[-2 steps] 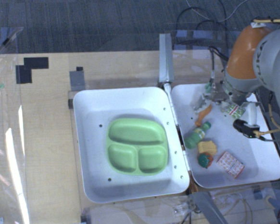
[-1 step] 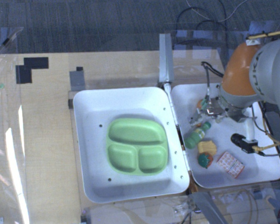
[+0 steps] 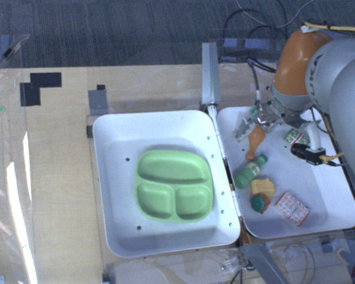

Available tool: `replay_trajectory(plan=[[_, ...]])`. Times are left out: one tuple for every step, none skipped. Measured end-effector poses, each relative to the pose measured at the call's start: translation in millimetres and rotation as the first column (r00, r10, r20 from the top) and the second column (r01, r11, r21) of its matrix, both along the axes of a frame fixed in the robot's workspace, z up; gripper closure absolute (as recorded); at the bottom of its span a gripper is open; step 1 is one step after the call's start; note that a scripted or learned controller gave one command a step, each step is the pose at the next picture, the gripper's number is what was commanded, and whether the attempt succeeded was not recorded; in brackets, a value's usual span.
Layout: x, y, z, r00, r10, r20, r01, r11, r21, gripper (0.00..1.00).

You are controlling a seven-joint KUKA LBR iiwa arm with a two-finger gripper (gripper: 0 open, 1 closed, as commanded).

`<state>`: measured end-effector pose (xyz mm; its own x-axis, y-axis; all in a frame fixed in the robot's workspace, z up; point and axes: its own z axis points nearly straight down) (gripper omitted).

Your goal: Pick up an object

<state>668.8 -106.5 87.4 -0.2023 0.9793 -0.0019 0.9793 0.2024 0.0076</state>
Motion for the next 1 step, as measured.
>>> replay_trajectory(plan=[[2.8, 2.0, 13.5, 1.000, 0.005, 0.009, -0.005, 1.000, 0.000, 1.00]])
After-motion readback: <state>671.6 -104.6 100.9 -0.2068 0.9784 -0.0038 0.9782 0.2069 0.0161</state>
